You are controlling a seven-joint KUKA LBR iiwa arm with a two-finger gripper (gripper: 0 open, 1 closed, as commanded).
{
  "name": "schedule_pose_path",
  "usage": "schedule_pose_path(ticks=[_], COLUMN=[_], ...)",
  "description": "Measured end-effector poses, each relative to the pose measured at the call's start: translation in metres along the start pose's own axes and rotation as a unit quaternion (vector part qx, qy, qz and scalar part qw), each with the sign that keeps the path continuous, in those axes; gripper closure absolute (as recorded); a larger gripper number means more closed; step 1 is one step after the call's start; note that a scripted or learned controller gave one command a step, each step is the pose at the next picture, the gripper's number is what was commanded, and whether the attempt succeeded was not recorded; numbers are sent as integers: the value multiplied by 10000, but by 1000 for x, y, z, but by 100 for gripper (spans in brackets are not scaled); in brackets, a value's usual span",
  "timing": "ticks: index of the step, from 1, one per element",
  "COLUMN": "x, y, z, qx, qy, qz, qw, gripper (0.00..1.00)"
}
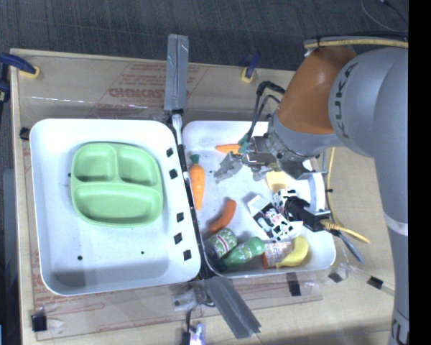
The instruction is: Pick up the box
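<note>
The box [275,215], small and white with a black pattern, lies in the right bin [208,136] toward its right side, next to a banana. My gripper [230,165] hangs over the upper middle of that bin, up and to the left of the box and apart from it. It stands open with nothing between its fingers. The grey arm with its orange band covers the bin's upper right corner.
The right bin also holds a carrot [197,180], a second orange piece [227,148], a red pepper [223,215], a can [221,241], a green bottle [246,250], a banana [299,251] and a yellow item [276,182]. A green divided plate [118,182] sits in the left bin [50,264].
</note>
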State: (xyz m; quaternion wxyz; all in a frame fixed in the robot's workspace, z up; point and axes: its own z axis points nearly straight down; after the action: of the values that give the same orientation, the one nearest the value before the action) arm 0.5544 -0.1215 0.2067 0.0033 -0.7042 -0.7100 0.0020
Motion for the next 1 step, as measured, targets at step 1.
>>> schedule_pose_path(ticks=[1], x=[-39], y=[-60], z=[118], qx=[-10], qy=[4], qz=[180], qw=[9998], gripper=[0])
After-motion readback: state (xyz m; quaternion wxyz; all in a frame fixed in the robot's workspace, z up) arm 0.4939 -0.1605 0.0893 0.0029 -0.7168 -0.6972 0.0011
